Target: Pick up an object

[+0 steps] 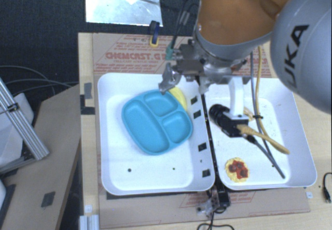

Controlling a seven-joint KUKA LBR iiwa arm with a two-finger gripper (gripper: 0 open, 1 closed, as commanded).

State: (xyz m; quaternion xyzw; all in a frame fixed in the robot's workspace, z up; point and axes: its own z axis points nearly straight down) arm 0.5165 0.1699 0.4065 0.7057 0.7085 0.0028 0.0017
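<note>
1. We see the gripper in the upper middle of the frame. It hangs from the grey and orange arm that fills the upper right, over the far ends of the two bins.
2. Its fingers stand spread apart. One fingertip reaches down on the left over the far edge of the blue plate. The other comes down close to the wall where the two bins meet.
3. The blue plate, a tray with three compartments, lies flat in the left bin. It sits in the bin's upper right part, turned at a slant to the bin's walls.
4. A small yellow thing peeks out just past the plate's upper right edge, touching or tucked against it. From this slant we cannot tell whether it lies under the rim.
5. In the picture, the yellow thing sits just below the gap between the two fingers, nearer the left one. We cannot tell whether that finger touches it or the plate.
6. In the right bin, a small round piece with a yellow rim and red top lies near the lower left corner, well apart from the gripper.
7. A thin dark rod runs aslant across the middle of the right bin. We cannot tell whether it is loose.
8. Both bins rest on a cardboard sheet with red print, which shows beyond their far edge.
</note>
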